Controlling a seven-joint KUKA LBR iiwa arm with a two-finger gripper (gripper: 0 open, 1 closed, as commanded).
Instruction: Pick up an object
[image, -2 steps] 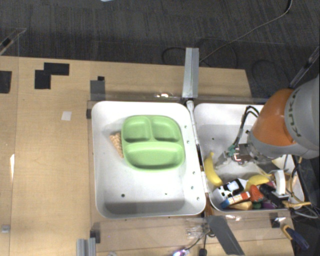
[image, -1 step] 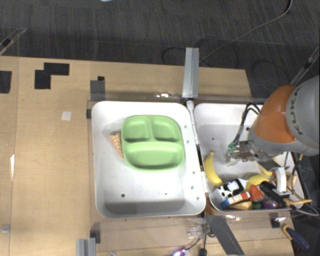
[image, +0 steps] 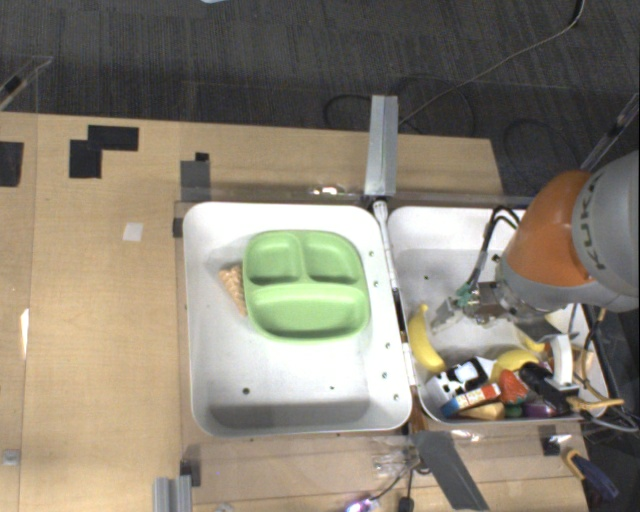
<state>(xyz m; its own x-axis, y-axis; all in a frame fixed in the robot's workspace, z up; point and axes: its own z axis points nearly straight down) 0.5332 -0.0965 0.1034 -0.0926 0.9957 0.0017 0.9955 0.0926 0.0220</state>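
The grey two-finger gripper (image: 478, 303), its grip state impossible to tell, hangs low over the right white bin (image: 440, 232), the curved yellow plastic banana (image: 424, 342) just beside it, likely its target.

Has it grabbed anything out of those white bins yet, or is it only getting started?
Nothing looks picked up yet. The arm is reaching over the right bin, above the pile of small items with the banana. The green plate lies untouched in the left bin. Grasping and lifting an object remain.
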